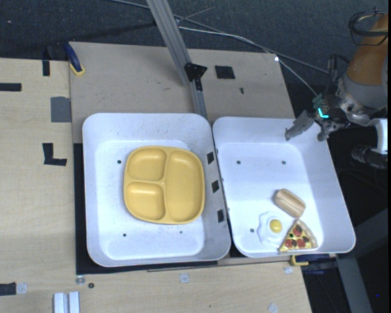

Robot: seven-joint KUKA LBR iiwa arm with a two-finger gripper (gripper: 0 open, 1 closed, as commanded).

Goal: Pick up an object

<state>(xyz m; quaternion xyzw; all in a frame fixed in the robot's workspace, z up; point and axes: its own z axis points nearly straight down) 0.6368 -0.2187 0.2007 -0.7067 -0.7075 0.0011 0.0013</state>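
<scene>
In the right bin (247,142), near its front right corner, lie three toy foods: a tan bread roll (289,202), a fried egg (272,227) and a pizza slice (298,237). My gripper (308,126) hangs over the bin's back right corner, well behind the foods. Its two fingers are spread apart and hold nothing. The left bin (104,142) carries a yellow three-compartment plate (163,184).
A grey metal pole (173,34) slants down from the top to the gap between the bins. Cables (247,41) run across the dark floor behind the bench. Black tape marks dot the wooden bench top (26,142) at left.
</scene>
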